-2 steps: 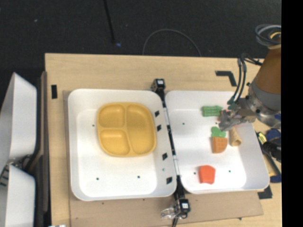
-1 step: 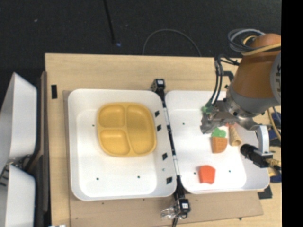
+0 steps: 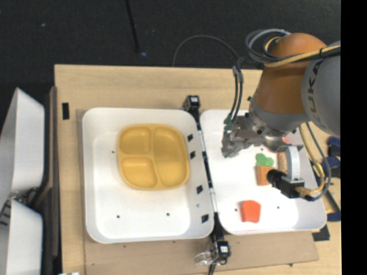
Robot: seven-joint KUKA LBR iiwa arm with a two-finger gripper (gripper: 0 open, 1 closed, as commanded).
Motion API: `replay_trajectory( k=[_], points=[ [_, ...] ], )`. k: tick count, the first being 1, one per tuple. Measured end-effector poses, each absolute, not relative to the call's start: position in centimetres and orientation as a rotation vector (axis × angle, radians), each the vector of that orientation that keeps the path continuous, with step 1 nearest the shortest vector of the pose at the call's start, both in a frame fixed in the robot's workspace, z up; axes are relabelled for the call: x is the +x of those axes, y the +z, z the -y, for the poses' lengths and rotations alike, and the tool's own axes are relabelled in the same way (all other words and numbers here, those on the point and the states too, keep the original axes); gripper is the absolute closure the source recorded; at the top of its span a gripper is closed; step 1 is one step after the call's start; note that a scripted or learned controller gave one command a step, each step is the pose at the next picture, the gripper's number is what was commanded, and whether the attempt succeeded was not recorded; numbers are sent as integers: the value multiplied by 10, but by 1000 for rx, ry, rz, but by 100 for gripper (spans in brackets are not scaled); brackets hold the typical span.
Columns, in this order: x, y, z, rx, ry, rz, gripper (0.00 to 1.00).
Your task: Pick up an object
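Note:
In the right bin (image 3: 229, 222) lie two objects. A small red-orange block (image 3: 249, 211) rests near the bin's front edge. A toy carrot (image 3: 264, 169), orange with a green top, lies towards the middle right, partly behind a black part of the arm. My gripper (image 3: 231, 144) hangs over the left part of the right bin, to the left of the carrot and above and behind the block. Nothing shows in it.
The left bin (image 3: 97, 211) holds a yellow divided plate (image 3: 153, 156) in its centre. A ridge with black clips (image 3: 202, 171) separates the two bins. The grey and orange arm (image 3: 287, 90) covers the right bin's far right corner. Cables run behind the bench.

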State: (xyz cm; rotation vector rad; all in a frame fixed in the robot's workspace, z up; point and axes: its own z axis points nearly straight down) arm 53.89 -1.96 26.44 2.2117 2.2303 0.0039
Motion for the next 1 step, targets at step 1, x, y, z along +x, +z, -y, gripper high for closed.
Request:
replay_trajectory(
  k=[1],
  points=[
    [538, 250, -30, 2215, -1, -2229, 100]
  ],
)
